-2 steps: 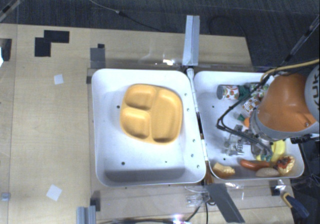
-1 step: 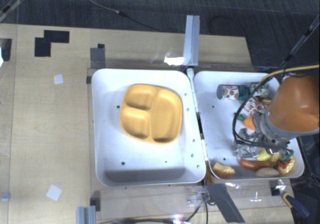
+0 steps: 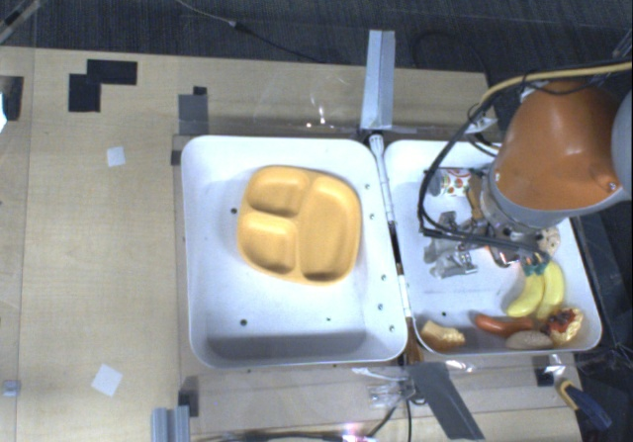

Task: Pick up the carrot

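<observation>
Your tool point(image 3: 457, 257) hangs in the right bin point(image 3: 415, 294), its grip state impossible to tell; the carrot point(image 3: 497, 323) lies near the front wall

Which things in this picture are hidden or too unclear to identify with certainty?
- Gripper: the finger state is unreadable in the camera view, small and tangled with cables.
- Right bin: its far right part is covered by the arm.
- Carrot: the orange-red item may be it, but it is too small to confirm.

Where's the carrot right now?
The carrot lies along the near edge of the right bin, just below the bananas, between a bread roll and a potato.
</observation>
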Robot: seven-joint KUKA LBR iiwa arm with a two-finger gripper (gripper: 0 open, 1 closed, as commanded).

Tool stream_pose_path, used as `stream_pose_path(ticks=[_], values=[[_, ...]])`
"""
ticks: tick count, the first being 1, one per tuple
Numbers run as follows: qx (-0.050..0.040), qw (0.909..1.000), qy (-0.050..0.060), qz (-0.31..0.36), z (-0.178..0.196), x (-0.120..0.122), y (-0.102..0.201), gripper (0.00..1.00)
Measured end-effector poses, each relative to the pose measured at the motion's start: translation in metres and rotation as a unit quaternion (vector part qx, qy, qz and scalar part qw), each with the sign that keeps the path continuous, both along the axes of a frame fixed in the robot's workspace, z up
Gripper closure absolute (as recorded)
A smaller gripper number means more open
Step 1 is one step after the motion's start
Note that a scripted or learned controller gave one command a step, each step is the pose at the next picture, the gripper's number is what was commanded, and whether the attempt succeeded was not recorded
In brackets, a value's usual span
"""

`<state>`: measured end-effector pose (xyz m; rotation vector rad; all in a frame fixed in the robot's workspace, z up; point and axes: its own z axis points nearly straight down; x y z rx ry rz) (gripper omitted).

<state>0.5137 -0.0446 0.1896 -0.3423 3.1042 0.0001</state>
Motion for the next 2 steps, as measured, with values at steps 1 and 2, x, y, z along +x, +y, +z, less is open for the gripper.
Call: stream_pose_path(ticks=[1,2], values=[[-0.0008,0.9931,0.004,0.118,-0.003,0.045,0.08,1.0],[-0.003,0.9944,0.004,0.106,-0.003,0.074,0.001,1.0]])
